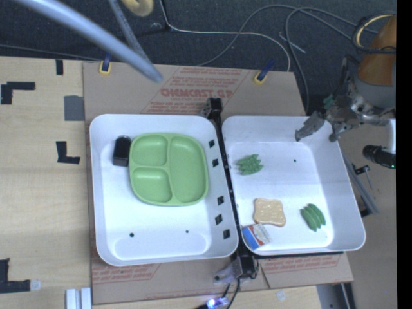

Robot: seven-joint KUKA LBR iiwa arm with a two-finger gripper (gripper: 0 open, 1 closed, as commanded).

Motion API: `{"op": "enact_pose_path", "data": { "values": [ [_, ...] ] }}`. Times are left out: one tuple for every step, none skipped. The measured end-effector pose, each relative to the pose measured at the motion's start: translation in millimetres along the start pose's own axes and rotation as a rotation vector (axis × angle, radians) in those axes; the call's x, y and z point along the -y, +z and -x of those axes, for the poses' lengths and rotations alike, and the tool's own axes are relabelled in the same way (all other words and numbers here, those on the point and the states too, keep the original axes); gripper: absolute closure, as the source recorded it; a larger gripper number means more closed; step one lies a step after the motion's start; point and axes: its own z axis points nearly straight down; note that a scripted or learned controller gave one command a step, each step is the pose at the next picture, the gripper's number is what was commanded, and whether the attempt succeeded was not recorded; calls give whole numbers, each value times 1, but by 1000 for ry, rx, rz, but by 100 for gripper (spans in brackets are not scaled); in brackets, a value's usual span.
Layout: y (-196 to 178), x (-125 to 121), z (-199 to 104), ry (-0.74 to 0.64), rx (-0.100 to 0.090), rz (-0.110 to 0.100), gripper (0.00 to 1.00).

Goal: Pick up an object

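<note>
The right bin (335, 192) holds a small green leafy piece (250, 165), a slice of toast (269, 212), a green pea pod (313, 216) and a red, white and blue packet (257, 235) at its front edge. My gripper (320, 128) hangs over the bin's back right corner, open, with nothing between its two dark fingers. It is well apart from every object. The leafy piece lies to its left, and the toast and pea pod lie toward the bin's front.
The left bin (109, 237) carries a green divided plate (169, 169) and a small black block (121, 150) beside it. A black divider (222, 172) runs between the bins. Cables (257, 24) trail across the dark surface behind.
</note>
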Motion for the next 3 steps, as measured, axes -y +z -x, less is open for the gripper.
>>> {"op": "enact_pose_path", "data": {
  "values": [
    [-10, -3, -1, -4, 3, 14, 0],
    [35, -6, 1, -5, 3, 11, 0],
    [92, -15, -4, -6, 3, 10, 0]
  ]
}}
